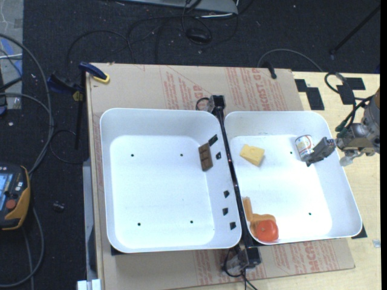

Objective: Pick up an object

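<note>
The gripper (319, 151) comes in from the right over the right bin (338, 180), low near its right wall. Its dark fingers sit right beside a small white can w/ a red-and-blue label (303, 144); the can is at the fingertips, just to their left, touching or nearly so. Can't tell from here if the fingers are spread or pressed together, or if the can is actually between them.

Other stuff in the right bin: a yellow wedge-shaped block (253, 154) lies left of the can, apart from it, w/ bare white floor between. Down in the near-left corner there's a red ball-like thing (266, 229) against an orange piece (254, 213), well away from the gripper. Nothing sits between the gripper and the can.

The left bin (121, 132) holds a small brown block (205, 157) near its right wall, plus a dark flat bit (213, 141) just above it. The two bins meet along a black divider strip (230, 168). Both rest on a cardboard sheet (181, 86) w/ red print; a yellow-handled clamp (97, 73) is at its far-left corner.
</note>
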Available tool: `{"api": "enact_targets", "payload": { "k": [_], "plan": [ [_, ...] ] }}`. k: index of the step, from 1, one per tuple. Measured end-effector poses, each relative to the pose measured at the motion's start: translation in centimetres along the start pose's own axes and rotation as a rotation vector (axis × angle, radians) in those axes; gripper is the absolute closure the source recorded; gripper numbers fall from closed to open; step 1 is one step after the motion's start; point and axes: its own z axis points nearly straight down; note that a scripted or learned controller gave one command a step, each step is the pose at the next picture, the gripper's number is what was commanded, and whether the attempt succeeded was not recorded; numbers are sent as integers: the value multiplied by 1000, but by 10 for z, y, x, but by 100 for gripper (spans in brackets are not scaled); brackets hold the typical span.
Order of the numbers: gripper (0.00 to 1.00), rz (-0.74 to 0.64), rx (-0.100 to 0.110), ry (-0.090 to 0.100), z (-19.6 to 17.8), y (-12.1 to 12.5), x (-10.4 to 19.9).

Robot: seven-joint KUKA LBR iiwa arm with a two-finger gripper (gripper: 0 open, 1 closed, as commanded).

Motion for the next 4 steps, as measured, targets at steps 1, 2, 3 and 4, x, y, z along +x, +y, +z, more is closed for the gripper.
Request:
{"api": "enact_targets", "payload": {
  "k": [1,2,3,4],
  "plan": [
    [0,-1,-4,-1,-2,1,0],
    [0,-1,-1,0,40,-1,2],
    [0,-1,0,0,86,4,7],
    [0,0,2,1,149,1,6]
  ]
}}
